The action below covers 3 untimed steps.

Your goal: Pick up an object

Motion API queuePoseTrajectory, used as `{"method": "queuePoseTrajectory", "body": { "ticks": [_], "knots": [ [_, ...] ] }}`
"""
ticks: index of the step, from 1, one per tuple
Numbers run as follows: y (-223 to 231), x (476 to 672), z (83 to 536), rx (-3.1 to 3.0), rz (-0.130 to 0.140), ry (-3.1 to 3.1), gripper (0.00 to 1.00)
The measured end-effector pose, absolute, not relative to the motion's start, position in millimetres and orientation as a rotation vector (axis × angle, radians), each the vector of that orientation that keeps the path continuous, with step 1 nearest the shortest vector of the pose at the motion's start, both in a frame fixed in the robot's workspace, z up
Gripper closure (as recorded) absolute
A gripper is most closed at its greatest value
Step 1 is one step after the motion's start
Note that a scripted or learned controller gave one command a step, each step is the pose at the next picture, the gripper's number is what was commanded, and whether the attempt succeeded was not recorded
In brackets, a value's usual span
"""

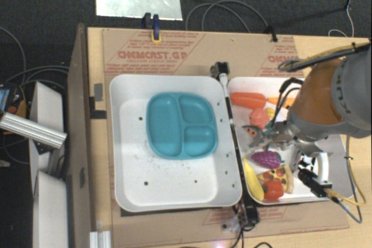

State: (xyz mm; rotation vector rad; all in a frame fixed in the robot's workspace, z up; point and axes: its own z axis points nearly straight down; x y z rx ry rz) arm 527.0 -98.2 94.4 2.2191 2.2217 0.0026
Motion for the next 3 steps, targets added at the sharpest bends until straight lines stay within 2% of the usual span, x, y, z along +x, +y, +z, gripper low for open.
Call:
{"method": "queuePoseTrajectory", "body": {
  "ticks": [1, 2, 3],
  "knots": [
    [-88, 485.4, 84, 2.221, 0.000, 2.222, 0.00],
    [-88, 488.0, 95, 2.218, 0.005, 2.221, 1.00],
    [-41, 550.7, 190, 2.201, 0.017, 2.228, 1.00]
  ]
}}
